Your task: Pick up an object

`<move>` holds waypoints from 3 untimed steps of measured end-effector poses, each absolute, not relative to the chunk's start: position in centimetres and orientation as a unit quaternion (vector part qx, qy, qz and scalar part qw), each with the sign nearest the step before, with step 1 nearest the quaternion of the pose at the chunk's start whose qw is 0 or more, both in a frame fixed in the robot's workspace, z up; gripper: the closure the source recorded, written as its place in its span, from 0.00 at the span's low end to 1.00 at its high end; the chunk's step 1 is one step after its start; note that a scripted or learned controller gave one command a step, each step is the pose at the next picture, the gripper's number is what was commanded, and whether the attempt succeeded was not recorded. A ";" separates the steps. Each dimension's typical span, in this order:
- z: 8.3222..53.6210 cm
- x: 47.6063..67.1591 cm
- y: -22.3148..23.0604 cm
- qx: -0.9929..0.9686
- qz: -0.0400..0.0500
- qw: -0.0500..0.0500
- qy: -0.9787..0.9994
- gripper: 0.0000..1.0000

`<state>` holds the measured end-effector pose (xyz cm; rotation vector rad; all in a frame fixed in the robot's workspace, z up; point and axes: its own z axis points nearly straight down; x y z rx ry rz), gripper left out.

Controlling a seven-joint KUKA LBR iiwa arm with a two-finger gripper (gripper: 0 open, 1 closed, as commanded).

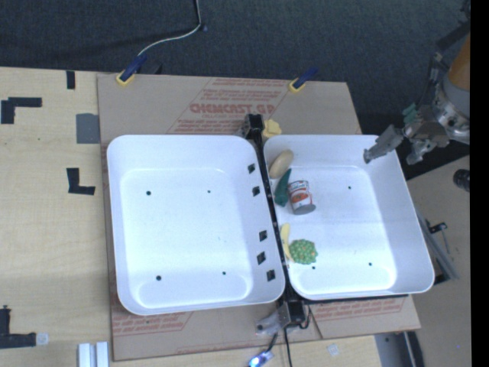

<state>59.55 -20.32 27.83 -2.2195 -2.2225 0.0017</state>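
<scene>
I am hovering my gripper [397, 145] over the top right corner of the right bin [397, 228], with its two fingers spread apart and nothing between them. The objects are all lying well away, along the bin's left wall: a pale potato-like piece [280, 161], a small can [301, 196] with a red label, and a green bumpy ball [302, 251]. I am judging the can the best target, since it is sitting clear of the wall. It is lying on its side, its long axis running roughly top to bottom of the view with a slight tilt, so I should be closing across its narrow width, centred above it.
</scene>
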 end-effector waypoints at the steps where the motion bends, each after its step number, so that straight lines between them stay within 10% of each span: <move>1: 21.8 57.0 -11.6 -0.705 0.002 0.004 -0.709 0.00; 2: 8.4 56.6 -11.5 -0.707 0.003 0.004 -0.708 0.00; 3: 8.5 63.5 -11.5 -0.706 -0.001 -0.001 -0.708 0.00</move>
